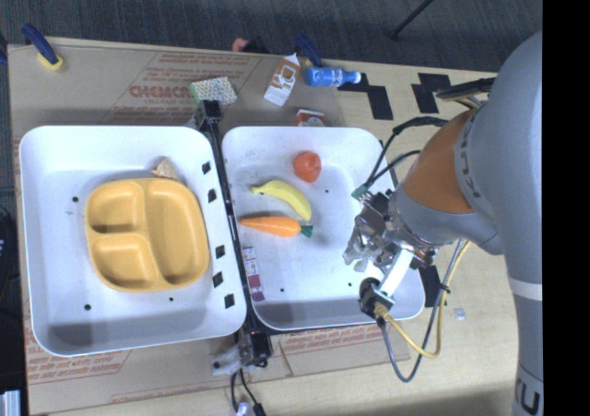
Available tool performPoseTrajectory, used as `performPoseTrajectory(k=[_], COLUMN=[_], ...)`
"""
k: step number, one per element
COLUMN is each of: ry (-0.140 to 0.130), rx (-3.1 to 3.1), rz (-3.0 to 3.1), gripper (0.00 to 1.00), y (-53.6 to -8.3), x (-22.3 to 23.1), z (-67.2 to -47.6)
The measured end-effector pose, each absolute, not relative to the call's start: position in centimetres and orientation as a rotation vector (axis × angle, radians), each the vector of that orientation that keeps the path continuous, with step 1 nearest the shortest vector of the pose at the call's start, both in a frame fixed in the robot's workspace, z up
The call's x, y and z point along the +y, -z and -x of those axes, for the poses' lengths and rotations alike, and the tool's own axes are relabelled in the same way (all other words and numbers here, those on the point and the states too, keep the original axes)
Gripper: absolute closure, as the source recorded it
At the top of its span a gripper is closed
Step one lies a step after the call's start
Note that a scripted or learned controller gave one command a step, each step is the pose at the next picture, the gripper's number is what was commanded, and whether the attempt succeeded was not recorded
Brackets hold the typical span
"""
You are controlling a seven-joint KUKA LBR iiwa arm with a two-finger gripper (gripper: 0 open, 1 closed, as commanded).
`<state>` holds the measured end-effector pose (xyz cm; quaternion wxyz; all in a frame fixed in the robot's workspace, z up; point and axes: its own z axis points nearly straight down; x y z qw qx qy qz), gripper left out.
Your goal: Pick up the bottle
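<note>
A small blue bottle lies on its side on the cardboard-covered bench, behind the right bin's far rim and outside both bins. My gripper hangs low over the right bin's right side, well in front of the bottle and apart from it. Cables and the wrist body cover much of the gripper. Nothing shows between its tips.
In the right bin lie a red tomato, a banana and a carrot. The left bin holds a yellow divided plate. Small cartons and a patterned pad lie near the bottle.
</note>
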<state>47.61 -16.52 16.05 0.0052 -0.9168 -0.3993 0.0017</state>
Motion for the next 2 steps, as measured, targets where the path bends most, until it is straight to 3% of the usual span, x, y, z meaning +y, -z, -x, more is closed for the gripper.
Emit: performPoseTrajectory(k=[1, 2], ry=[-0.005, -0.007], rx=[-0.54, -0.326], rz=[3.09, 3.118], gripper=[1.0, 1.0], y=[-17.4, -16.2], x=[-20.2, -17.7], z=[-47.6, -47.6])
